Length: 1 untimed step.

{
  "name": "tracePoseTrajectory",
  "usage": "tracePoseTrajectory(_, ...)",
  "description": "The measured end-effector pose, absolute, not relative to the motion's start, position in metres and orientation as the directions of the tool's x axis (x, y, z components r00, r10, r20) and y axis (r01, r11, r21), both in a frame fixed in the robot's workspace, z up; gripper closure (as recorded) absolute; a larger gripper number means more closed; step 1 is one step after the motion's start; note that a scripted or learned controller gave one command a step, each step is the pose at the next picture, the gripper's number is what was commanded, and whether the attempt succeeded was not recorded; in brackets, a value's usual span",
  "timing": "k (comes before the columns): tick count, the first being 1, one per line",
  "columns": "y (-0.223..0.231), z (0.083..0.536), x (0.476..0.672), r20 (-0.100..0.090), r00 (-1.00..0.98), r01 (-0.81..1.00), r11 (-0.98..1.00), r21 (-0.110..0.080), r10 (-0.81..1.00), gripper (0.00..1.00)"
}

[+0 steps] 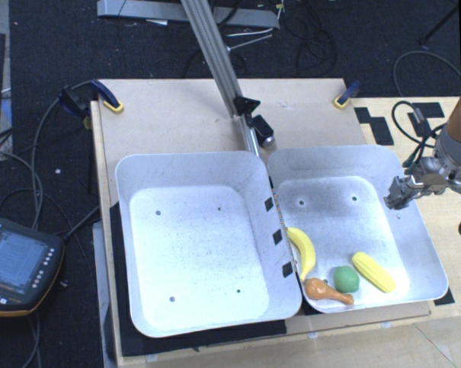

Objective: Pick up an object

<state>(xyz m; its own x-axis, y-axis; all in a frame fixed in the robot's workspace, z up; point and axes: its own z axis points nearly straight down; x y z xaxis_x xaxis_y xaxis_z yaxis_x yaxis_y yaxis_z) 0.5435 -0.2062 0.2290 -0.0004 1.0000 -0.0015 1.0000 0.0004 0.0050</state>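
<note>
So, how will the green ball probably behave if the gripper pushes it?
The green ball looks round and smooth, so it would probably roll. The orange piece touches it, so that may shift too. It seems small, likely light.

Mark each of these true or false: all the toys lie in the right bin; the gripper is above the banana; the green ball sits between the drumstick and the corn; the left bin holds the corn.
1. All the toys lie in the right bin. True.
2. The gripper is above the banana. False: it hangs at the right bin's right rim, apart from the banana.
3. The green ball sits between the drumstick and the corn. True.
4. The left bin holds the corn. False: the corn lies in the right bin.
</note>
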Motion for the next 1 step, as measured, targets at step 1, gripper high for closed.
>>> tracePoseTrajectory(1, -0.2062, 0.2813, 0.5444, -0.001, -0.001, 1.0, 0.001, 0.005, 1.0, 1.0)
